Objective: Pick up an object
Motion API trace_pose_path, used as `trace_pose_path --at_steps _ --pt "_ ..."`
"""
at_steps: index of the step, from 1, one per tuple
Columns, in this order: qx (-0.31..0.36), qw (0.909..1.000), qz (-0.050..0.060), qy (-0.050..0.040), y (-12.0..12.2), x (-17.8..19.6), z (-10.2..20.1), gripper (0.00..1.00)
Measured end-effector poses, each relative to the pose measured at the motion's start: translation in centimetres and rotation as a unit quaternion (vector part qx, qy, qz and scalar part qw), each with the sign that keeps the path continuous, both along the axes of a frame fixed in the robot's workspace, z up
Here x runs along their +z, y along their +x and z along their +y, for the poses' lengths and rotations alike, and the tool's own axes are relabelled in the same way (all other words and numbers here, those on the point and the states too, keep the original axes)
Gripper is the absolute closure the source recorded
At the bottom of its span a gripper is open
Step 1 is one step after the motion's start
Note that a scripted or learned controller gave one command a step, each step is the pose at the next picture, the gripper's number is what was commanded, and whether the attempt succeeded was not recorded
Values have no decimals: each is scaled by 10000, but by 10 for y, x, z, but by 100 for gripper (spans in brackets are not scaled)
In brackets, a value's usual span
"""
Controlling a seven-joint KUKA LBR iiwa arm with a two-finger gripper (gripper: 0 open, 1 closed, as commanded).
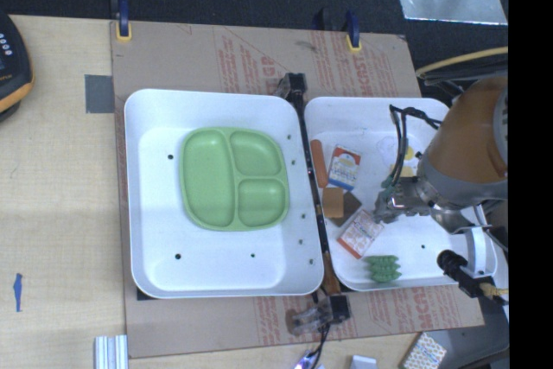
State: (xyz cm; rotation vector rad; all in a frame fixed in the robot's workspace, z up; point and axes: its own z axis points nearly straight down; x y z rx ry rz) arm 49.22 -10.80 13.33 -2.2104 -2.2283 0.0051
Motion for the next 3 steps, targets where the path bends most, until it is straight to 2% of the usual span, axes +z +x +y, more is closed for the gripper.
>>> trace_pose_path --at_steps 1,2,3 --pt "17 10000 6 -5 0 10 -1 100" --pt "25 10000 10 -8 0 9 -1 0" --pt "-25 10000 -24 11 -15 -42 3 0"
